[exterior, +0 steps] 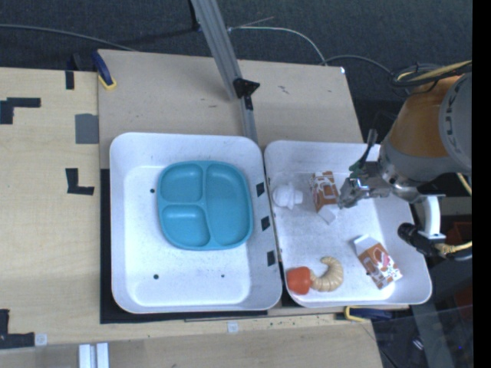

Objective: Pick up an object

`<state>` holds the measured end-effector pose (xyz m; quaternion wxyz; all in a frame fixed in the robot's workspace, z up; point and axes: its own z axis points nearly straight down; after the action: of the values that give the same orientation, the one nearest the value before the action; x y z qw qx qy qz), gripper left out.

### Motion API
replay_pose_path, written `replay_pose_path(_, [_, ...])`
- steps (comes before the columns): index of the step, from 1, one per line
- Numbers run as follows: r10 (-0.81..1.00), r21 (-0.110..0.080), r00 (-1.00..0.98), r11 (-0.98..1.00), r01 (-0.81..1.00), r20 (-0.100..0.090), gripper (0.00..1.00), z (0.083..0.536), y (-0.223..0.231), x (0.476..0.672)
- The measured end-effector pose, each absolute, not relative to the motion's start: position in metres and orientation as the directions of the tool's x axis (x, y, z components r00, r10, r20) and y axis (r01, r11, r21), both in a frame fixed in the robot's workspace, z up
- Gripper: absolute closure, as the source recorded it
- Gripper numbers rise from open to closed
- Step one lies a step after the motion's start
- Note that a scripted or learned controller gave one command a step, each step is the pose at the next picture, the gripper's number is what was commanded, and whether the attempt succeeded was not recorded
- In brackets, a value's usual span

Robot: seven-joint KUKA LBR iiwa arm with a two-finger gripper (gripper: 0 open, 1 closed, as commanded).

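I hang over the right bin (399, 205), my grey arm (430, 140) reaching in from the right side of the desk (176, 90). My fingers (349, 194) sit low in the upper middle of that bin, but they show as a dark blur and I cannot tell whether they are parted or pressed together; nothing is plainly held between them.

The thing nearest me is a small brown and white carton (324, 191), and I judge it the likeliest target. It lies just beside my tips, toward the left bin (126, 205), close enough that I cannot say whether we touch. Its long axis runs roughly up and down the view, across my line of reach. A small white piece (327, 215) lies just below it, and a pale white lump (288, 197) rests further left, near the divide between the bins.

Other choices lie well apart from me: a second carton (377, 262) toward the near right corner, lying aslant, and a tan croissant-shaped piece (328, 275) touching a red ball (299, 280) along the near edge. The left bin holds a blue divided plate (205, 205), which I take to be out of play.

So the coming move, as I judge it, turns on a short shift leftward to straddle the near carton across its narrow width.
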<state>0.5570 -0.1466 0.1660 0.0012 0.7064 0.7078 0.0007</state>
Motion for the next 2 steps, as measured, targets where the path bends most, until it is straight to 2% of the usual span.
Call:
replay_pose_path(1, [1.000, 0.003, -0.001, 0.001, 1.000, -0.001, 1.00, 0.210, -0.149, 0.562])
replay_pose_path(2, [1.000, 0.006, -0.002, 0.002, 1.000, -0.002, 1.00, 0.273, -0.146, 0.561])
